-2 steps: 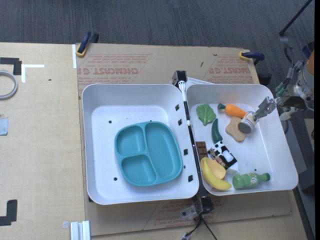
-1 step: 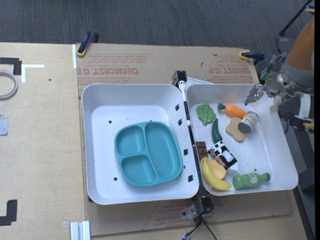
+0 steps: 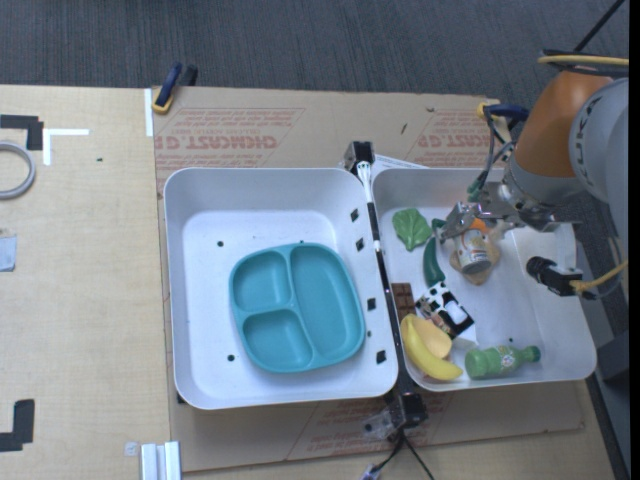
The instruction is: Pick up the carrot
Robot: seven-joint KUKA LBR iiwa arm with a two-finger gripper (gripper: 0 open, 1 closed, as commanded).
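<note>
We placed everything by the right bin. The gripper hung over its upper middle, and we could not tell what state it was in. Directly beneath showed a bit of orange, which we took for the carrot, touching a pale can-like object. Left of them lay a green leaf and a dark green vegetable; the banana and green bottle sat at the bin's near edge. The risk (as we judged it) was crowding: a closing grip could catch the can instead, or nudge the carrot aside.
</note>
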